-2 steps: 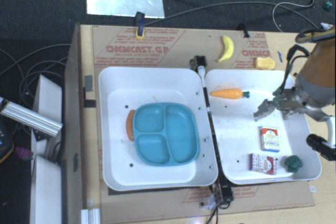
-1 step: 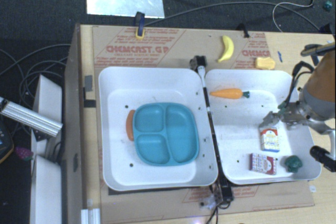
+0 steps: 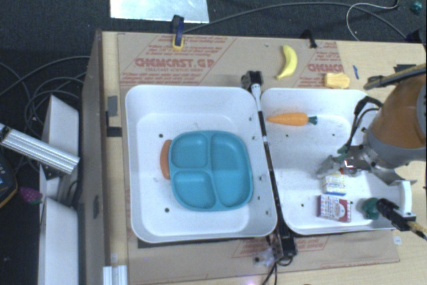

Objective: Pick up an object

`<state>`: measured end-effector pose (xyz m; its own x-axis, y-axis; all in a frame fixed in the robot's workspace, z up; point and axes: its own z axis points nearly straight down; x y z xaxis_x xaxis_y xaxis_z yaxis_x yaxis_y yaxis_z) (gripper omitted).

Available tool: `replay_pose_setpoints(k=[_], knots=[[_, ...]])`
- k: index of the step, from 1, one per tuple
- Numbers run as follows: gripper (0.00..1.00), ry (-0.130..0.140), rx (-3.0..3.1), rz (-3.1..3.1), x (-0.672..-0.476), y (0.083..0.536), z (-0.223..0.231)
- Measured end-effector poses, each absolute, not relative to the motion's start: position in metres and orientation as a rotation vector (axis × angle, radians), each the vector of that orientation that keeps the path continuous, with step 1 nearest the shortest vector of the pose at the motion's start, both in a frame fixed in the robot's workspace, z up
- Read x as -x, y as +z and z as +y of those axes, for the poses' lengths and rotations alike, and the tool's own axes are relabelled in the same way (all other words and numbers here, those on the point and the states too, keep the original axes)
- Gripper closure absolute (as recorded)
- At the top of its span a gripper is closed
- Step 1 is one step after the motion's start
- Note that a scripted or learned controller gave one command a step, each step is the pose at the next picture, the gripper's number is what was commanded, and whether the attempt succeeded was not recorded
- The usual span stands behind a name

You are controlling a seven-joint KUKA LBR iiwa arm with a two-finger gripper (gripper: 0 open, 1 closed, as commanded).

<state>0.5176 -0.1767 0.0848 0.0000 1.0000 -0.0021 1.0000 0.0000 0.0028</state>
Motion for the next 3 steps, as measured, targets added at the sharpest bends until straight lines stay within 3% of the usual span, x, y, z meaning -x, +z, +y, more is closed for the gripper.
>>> replay_pose_setpoints(k=[1, 2, 3], knots=[[0.00, 0.005, -2.212, 2.223, -0.669, 0.184, -0.192], [0.00, -0.001, -2.216, 2.228, -0.668, 0.083, -0.168], [0.00, 0.004, -2.214, 2.227, -0.637, 0.085, -0.109]])
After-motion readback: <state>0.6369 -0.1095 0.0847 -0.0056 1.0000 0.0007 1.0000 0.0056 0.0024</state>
